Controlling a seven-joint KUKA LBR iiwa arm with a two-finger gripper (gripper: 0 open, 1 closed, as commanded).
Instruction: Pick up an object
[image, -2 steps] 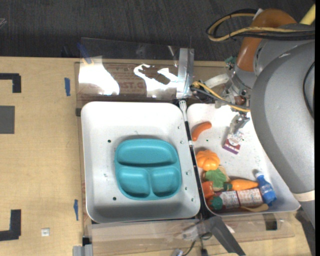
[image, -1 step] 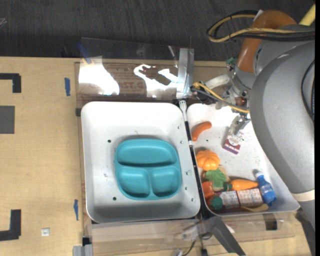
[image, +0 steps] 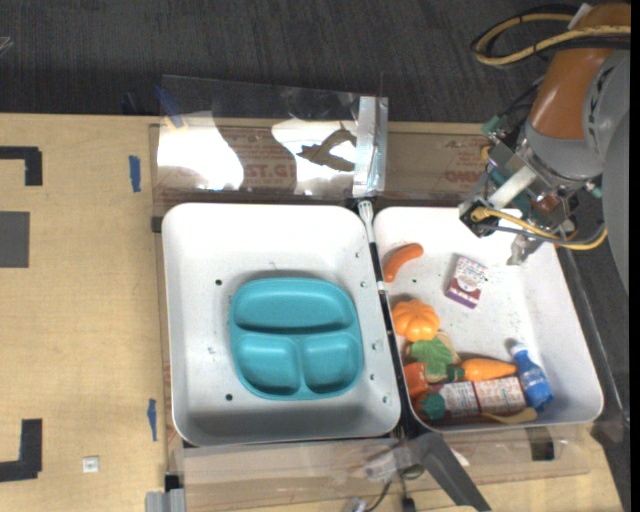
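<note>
My gripper (image: 521, 246) hangs over the far right corner of the right bin (image: 560, 310), with nothing seen in it. A small purple and white packet (image: 467, 280) lies just left of and below it, apart from it. An orange curved piece (image: 402, 258) rests near the bin's left wall. Along the near side are an orange pumpkin (image: 415, 320), a green leafy toy (image: 432, 352), a carrot (image: 490, 369), a blue bottle (image: 531, 379) and a labelled bottle (image: 480, 396) lying on its side.
The left bin (image: 195, 260) holds a teal divided tray (image: 296, 335). A shiny plastic sheet (image: 270, 145) stands behind the bins. The divider between the bins (image: 376, 270) runs close to the orange piece.
</note>
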